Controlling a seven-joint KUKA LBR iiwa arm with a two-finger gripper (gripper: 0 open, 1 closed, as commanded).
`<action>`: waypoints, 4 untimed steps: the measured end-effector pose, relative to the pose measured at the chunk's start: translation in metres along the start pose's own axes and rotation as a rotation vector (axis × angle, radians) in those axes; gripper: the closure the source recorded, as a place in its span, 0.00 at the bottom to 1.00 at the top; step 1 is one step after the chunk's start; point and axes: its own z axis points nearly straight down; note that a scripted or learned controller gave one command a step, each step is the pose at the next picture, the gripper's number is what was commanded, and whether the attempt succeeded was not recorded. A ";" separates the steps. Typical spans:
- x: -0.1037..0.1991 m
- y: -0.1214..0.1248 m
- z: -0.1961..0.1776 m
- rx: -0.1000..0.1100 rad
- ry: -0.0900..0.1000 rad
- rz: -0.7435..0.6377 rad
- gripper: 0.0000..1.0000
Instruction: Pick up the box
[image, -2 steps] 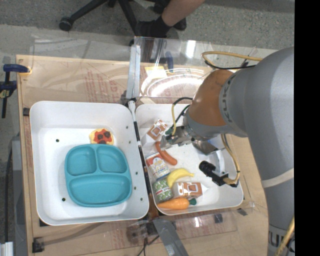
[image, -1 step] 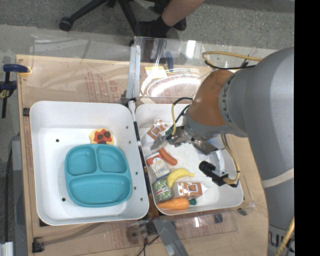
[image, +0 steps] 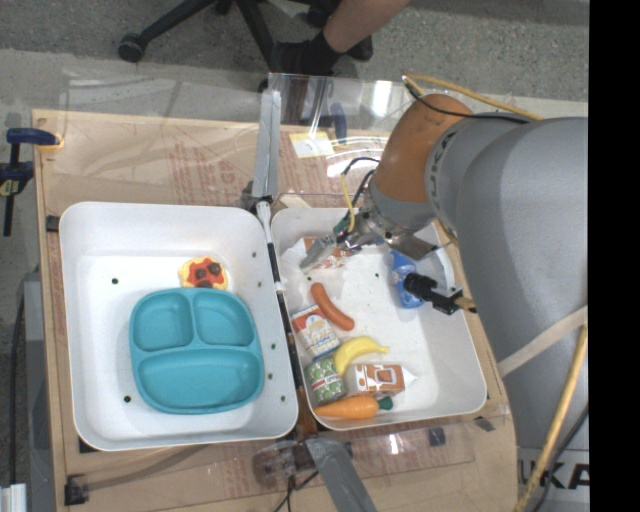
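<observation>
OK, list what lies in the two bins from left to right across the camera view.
Blue divided tray → small pizza toy → sausage → banana → blue bottle.

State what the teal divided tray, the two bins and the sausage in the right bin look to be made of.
Teal divided tray: moulded plastic, probably, with a uniform colour, rounded compartment walls and a soft sheen.
Left bin and right bin: white plastic, apparently, with thin smooth walls, curved corners and a faint gloss.
Sausage: likely toy plastic or rubber, given its even orange-red colour and bright highlight.
</observation>
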 end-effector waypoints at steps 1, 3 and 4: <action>-0.003 -0.002 -0.013 0.005 -0.006 -0.004 1.00; 0.047 0.001 -0.130 -0.003 -0.004 0.149 0.00; 0.043 -0.081 -0.016 -0.023 -0.013 0.185 0.00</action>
